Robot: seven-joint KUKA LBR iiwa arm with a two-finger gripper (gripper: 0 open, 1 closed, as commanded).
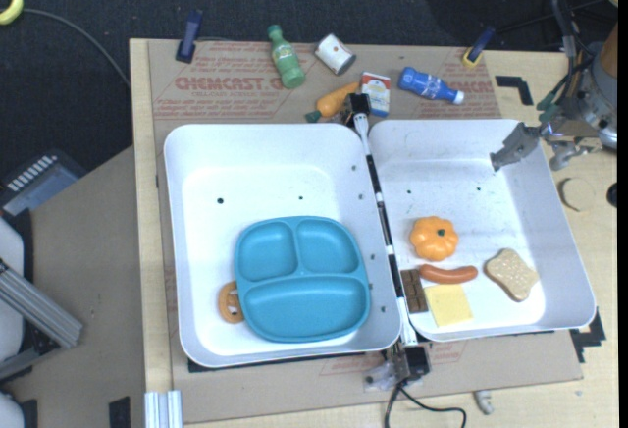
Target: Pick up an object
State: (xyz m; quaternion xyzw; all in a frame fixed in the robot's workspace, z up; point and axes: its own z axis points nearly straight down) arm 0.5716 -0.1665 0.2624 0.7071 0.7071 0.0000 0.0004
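- The task seems to be at its beginning: nothing is lifted yet, and every object lies on the floor of a bin or on the surface [147, 220].
- The tool [535, 143] hangs at about 2 o'clock of the right bin [461, 171], near its upper right rim, and nothing is between its parts.
- It is well apart from the food pieces, which lie toward 6 o'clock in that bin.
- The candidates in the right bin are the orange pumpkin [435, 238], the sausage [448, 273] just below it, the yellow cheese slice [449, 305], the bread slice [512, 274] and a dark brown bar [413, 291] against the inner wall.
- In the left bin [245, 171] the blue divided plate [298, 278] sits at 6 o'clock, with a pretzel [230, 302] partly under its left edge.
- What is left: choosing one piece, coming down over it, closing and lifting.
- I cannot tell whether the tool is apart or together; only a grey shape is visible, and the arm is cut off at the right.
- The small things at 12 o'clock behind the bins, such as the green bottle [287, 58] and the blue bottle [430, 85], are too small to read well; the orange thing there is perhaps a carrot.
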